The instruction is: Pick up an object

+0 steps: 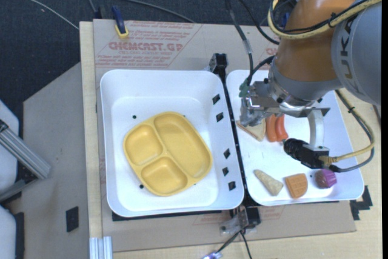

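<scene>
My gripper [250,111] hangs low over the left side of the right bin [348,130]. Directly beneath it lies a flat tan piece [252,131]; I cannot tell whether the gripper touches it. Just right of the gripper lies an orange-red sausage-shaped piece [276,128]. Along the bin's front edge sit a beige wedge [268,182], an orange block [296,185] and a small purple thing [326,178]. The arm's wide orange band hides the back of this bin.
In the left bin [115,106] rests a yellow three-compartment plate [167,153]. A black divider [225,124] runs between the bins. A cardboard sheet [148,42] with a blue-and-yellow clip [120,22] lies behind them.
</scene>
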